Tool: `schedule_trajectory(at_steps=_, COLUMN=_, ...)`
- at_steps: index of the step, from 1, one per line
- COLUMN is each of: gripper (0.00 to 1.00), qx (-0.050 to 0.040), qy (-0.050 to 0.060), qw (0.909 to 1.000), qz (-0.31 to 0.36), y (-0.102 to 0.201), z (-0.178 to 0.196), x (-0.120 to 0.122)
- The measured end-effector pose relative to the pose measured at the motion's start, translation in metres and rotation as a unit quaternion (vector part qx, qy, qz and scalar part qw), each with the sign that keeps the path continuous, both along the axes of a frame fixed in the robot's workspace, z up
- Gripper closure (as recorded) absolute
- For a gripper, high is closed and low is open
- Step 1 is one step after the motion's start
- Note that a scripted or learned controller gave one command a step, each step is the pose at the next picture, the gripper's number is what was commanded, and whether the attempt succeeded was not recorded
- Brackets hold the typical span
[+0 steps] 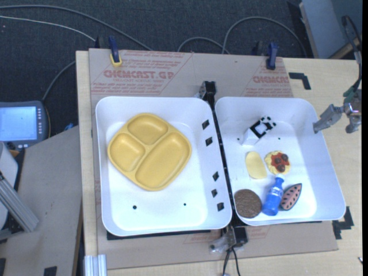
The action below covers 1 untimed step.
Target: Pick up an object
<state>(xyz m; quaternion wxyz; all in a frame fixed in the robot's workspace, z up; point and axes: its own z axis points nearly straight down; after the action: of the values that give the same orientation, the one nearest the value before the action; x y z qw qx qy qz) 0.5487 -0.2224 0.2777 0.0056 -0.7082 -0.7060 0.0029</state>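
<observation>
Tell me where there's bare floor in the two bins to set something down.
Left bin: bare along the front and right side, around the yellow divided plate. Right bin: bare in the back left corner and along the right wall near the end effector. Crowded at front centre: brown disc, blue bottle, pizza toy.

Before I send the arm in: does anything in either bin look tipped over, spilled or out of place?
One thing: the small blue plastic bottle lies on its side in the right white bin, leaning against the round brown disc. The yellow three-compartment plate sits flat in the left white bin. Nothing looks spilled or broken.
</observation>
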Motion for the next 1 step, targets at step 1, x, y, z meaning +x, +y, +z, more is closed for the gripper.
schedule_trajectory(at_steps=1, gripper=0.0, qx=-0.0017, qy=-0.006, qw=1.0, qz=0.002, y=0.0007, z=0.0064, x=0.0022)
